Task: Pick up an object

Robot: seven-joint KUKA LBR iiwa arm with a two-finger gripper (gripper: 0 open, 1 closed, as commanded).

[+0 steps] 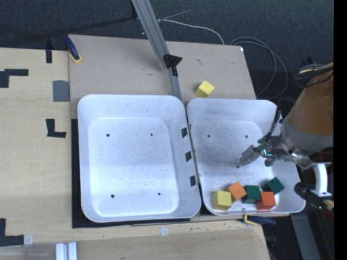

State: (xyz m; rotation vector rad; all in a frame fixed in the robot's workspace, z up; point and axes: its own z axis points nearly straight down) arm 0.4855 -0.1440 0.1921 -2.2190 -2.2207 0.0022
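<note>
1. Tool point(248, 157) hangs over the right bin point(227, 112), approx mid-bin, fingers spread a bit w/ nothing between them. Empty for now.
2. Candidates sit bunched at the right bin's near edge: yellow cube point(222, 199), orange cube point(237, 190), green cube point(252, 193), red cube point(267, 200), dark green cube point(275, 186). All below the tool, none touching it.
3. They look like small hard blocks, prob. light and stiff, no squash, not fragile. Flat faces should grip OK but could be slick.
4. Best bet, I'd say: yellow cube at the left end, its left side is free. Take it across two opposite flat faces, not corners.
5. Orange/green/red touch or nearly so (tight cluster); fingers may not fit between, could shove neighbours.
6. One more yellow block point(205, 89) lies on the worktop beyond the bins, well apart.
</note>
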